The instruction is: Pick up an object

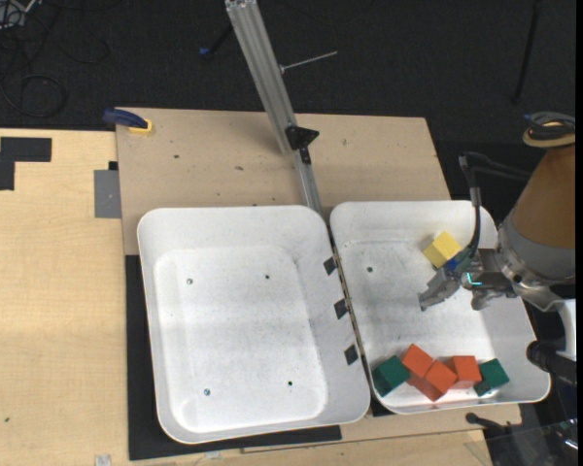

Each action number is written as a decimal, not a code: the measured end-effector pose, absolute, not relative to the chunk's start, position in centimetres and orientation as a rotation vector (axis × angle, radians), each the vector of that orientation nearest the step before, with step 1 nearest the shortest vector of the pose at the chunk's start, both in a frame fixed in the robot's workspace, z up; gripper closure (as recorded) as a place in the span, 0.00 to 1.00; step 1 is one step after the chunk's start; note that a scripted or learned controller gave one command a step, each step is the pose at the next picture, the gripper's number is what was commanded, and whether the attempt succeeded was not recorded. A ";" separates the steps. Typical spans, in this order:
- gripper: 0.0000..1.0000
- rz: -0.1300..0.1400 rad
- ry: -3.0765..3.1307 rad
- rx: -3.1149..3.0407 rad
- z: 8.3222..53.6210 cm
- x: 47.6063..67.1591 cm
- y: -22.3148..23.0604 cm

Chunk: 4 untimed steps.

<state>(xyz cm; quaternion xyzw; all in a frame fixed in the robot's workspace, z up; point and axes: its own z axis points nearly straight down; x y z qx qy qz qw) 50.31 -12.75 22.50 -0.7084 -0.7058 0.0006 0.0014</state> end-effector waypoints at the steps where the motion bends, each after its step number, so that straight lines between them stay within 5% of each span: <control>1: 0.00 0.008 -2.215 -2.216 17.0 49.2 -12.9; 3: 0.00 0.001 -2.216 -2.221 9.2 49.8 -12.7; 4: 1.00 0.001 -2.207 -2.227 10.2 49.7 -12.8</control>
